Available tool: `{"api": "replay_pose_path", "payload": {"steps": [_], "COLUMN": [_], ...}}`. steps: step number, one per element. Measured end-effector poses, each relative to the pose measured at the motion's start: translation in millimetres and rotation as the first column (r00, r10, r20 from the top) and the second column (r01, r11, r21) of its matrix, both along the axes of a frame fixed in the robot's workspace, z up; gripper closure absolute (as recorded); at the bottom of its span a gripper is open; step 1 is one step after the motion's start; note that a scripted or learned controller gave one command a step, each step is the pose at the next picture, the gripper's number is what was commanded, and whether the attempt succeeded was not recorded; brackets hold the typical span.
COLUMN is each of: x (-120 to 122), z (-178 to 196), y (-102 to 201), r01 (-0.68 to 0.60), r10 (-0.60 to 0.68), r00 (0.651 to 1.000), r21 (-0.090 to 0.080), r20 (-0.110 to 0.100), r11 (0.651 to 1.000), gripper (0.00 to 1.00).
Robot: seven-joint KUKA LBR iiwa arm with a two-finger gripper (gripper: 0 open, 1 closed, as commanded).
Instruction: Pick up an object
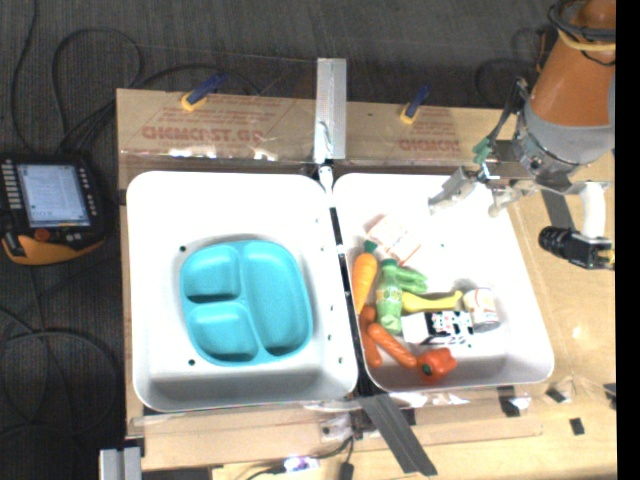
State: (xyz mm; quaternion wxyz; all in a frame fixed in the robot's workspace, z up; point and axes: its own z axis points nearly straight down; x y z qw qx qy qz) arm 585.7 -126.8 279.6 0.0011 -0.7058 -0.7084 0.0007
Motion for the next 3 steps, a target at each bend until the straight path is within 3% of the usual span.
{"api": "replay_pose_path", "payload": {"steps": [1, 2, 3], "x": [-54, -75, -36], "z": [-97, -97, -186], "y": [67, 61, 18], "r01": [-0.128, -0.044, -0.043], "r10": [0.128, 0.044, 0.043], "r00": [0.992, 0.999, 0.999], "r21": [0.001, 0.001, -0.001], "r20": [-0.002, -0.002, 0.003], "r11": [0.992, 0.999, 0.999], "gripper": [0.00, 0.00, 0.00]}}
